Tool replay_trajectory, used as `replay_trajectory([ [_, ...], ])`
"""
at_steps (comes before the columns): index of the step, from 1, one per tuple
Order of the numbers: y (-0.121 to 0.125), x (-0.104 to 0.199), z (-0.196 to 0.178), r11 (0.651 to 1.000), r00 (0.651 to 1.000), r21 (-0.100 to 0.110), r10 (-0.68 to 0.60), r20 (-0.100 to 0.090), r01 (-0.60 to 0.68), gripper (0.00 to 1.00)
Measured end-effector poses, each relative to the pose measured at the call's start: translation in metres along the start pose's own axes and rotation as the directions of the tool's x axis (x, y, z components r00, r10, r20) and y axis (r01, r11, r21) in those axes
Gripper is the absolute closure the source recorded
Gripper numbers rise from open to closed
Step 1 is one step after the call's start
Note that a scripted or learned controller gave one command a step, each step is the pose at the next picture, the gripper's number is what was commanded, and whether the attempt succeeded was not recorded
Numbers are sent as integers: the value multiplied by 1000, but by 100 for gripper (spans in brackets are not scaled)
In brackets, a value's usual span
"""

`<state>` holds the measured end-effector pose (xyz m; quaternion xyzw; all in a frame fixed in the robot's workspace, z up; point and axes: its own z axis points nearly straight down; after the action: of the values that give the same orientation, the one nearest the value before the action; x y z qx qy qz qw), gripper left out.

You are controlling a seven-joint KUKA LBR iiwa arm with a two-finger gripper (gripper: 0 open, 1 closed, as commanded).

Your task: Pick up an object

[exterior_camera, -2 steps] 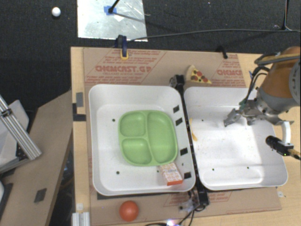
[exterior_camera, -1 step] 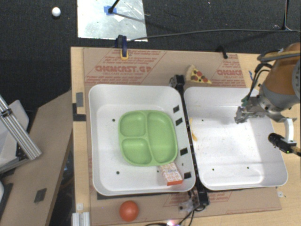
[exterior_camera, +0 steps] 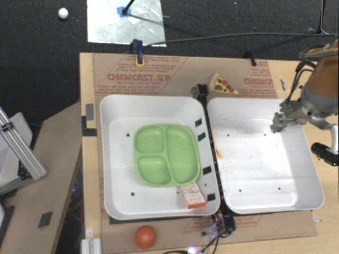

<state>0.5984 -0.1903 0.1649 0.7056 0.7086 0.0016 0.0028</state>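
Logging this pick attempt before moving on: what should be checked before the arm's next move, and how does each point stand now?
1. Target in a bin: green three-compartment plate and small red-and-white carton in left white bin: ok.
2. Hand over a target: over right white bin, away from both: not ok.
3. Object in hand: cannot tell.
4. Carton free of plate: touching its lower edge: not ok.
5. Orange ball reachable: outside bins: not ok.

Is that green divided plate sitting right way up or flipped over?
Right way up: the green plate lies flat in the left bin, its three hollow compartments facing upward.
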Motion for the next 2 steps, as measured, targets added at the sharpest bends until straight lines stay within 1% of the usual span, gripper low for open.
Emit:
replay_trajectory([
  [1,-7,4,-55,1000,1000,-1,-1,0,1,100],
  [2,-5,3,-110,1000,1000,-2,-2,1,2,100],
])
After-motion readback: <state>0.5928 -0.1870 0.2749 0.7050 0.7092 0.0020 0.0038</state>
